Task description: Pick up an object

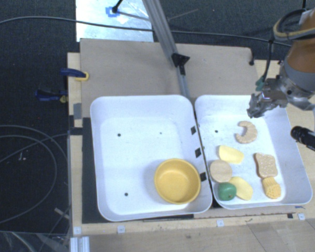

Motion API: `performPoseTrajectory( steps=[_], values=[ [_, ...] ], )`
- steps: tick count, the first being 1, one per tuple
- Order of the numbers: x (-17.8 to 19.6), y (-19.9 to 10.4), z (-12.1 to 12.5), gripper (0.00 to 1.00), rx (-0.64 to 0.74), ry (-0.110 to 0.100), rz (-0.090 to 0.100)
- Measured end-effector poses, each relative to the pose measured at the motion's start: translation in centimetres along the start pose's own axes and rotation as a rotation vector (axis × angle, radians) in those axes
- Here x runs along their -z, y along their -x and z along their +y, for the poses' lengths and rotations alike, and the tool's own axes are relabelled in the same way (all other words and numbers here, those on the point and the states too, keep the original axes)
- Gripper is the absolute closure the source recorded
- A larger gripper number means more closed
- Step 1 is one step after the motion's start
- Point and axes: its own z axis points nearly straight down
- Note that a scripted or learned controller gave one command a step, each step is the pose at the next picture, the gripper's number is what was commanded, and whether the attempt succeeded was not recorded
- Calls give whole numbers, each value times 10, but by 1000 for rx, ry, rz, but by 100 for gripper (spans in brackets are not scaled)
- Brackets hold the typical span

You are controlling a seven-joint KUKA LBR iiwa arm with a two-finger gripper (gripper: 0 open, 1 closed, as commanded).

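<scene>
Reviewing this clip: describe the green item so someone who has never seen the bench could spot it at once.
Look at the right bin, the one holding the small food pieces rather than the yellow bowl. Go to its near left corner, beside the divide between the bins. The green item sits there, below a round beige disc and touching a yellow piece; it is the one green thing.

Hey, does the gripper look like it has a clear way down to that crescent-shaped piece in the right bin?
Probably yes. The gripper hangs just up and right of the crescent piece, which lies apart from the other items with nothing over it.
</scene>
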Motion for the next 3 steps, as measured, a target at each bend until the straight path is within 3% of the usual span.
performPoseTrajectory(
  steps=[1,2,3],
  values=[
    [-2,-53,-4,100,4,-5,2],
    [-20,-103,-24,100,5,-7,3],
    [-27,-158,-24,100,5,-6,2]
  ],
)
